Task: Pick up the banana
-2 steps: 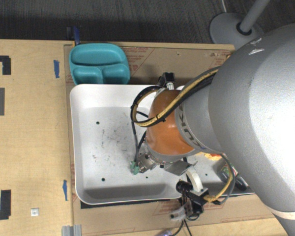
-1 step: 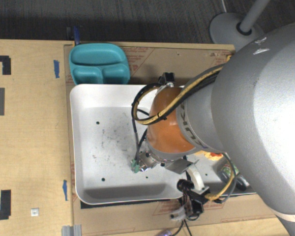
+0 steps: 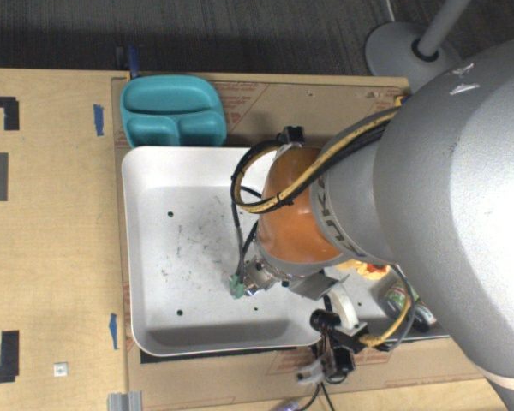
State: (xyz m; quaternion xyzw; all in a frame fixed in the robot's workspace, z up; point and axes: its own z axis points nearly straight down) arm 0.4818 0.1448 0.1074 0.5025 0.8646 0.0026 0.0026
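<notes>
The large grey robot arm (image 3: 445, 204) with its orange band (image 3: 295, 217) above the wrist reaches in from the right and hangs low over the shallow white plastic bin (image 3: 167, 238) on the light brown cardboard-covered table (image 3: 51, 229). The arm's bulk covers the right part of that bin and nearly all of the neighbouring one. The end effector (image 3: 244, 282) sits just beneath the orange band, close above the bin floor near the middle of the front half; whether it is released or clenched cannot be told, since the wrist hides it from above. A small green piece shows at its tip. Black and yellow cables (image 3: 265, 187) loop around the wrist, and more wiring hangs near the bin's front rim. A small patch of yellow and orange (image 3: 366, 269) peeks out under the arm to the right of the wrist; it cannot be told whether this is the banana. The visible bin floor carries dark scuff marks. A teal plastic divided tray (image 3: 173, 111) rests just behind the bin's back rim, touching it
</notes>
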